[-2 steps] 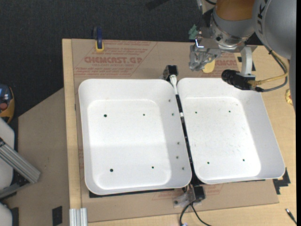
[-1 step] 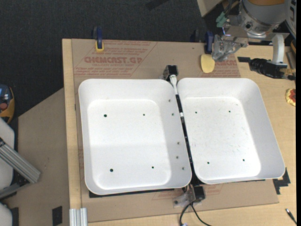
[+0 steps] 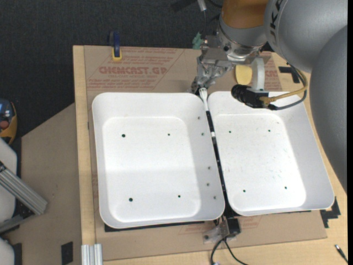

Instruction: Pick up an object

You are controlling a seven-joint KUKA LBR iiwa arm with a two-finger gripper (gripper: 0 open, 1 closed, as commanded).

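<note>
Where bins [image 3: 205,100] meet, gripper [image 3: 201,88] aslant.

Two shallow white bins sit side by side on the bench: one left bin [image 3: 103,148] and one right bin [image 3: 309,164]. Each bin floor carries four small dark dots, set roughly at the corners of a rectangle, which makes eight across the pair. One brown board [image 3: 149,70] with red lettering lies beneath both bins. One blue-and-yellow clamp [image 3: 116,44] sits at the board's far edge. One grey arm [image 3: 314,21] with one orange band [image 3: 245,7] bears one gripper [image 3: 201,86]. One aluminium rail [image 3: 22,189] lies at the left, and one dark cable [image 3: 220,248] trails off the board's near edge.
</note>
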